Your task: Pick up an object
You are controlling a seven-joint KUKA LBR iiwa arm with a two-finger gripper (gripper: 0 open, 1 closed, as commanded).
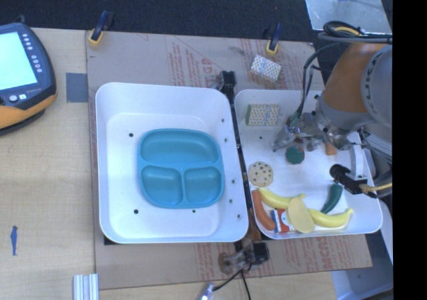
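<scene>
My gripper (298, 140) hangs over the upper middle of the right bin (373, 225), at the end of the grey arm with its orange band (347, 79). A small dark green round object (295, 155) lies just under and in front of the gripper, touching or nearly touching it. A small orange piece (331, 149) sits to its right. Lower in the bin lie a speckled cookie (260, 173), two bananas (277, 197) (333, 218), a red sausage (261, 209), a yellow slice (301, 216) and a green pepper (331, 197). A green patterned block (262, 115) rests at the bin's upper left.
The left bin (113, 159) holds a blue divided plate (181, 167). A pale patterned block (266, 68) lies on the board beyond the right bin. A black cable end (347, 179) hangs from the arm near the right bin's right wall. A tablet (20, 72) sits far left.
</scene>
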